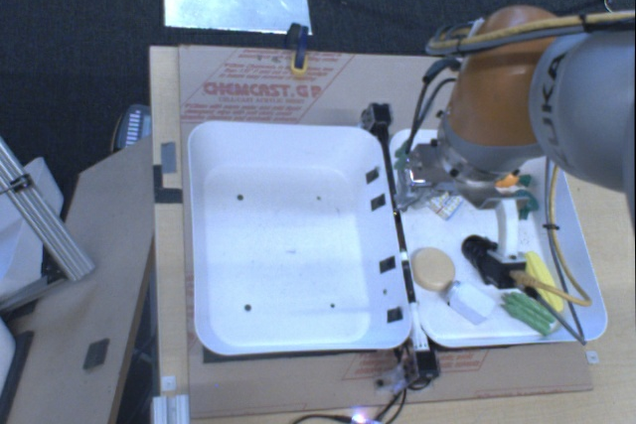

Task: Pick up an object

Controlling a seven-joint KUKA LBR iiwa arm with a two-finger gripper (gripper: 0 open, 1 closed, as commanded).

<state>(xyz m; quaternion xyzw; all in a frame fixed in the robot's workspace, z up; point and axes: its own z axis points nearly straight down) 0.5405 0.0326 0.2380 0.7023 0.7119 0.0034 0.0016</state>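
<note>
My gripper reaches down into the back left part of the right bin, under the arm's orange band. Right below it lies a small pale striped piece. A tan round disc rests near the bin's left wall, with a white block in front of it. Green sticks lie at the front right beside a yellow piece. An orange bit and a green bit peek out from under the arm.
The left bin stands beside the right one, joined by a black-clipped divider. Both sit on a cardboard sheet with a blue and yellow clamp at its back edge. The bulky arm overhangs the right bin's back half.
</note>
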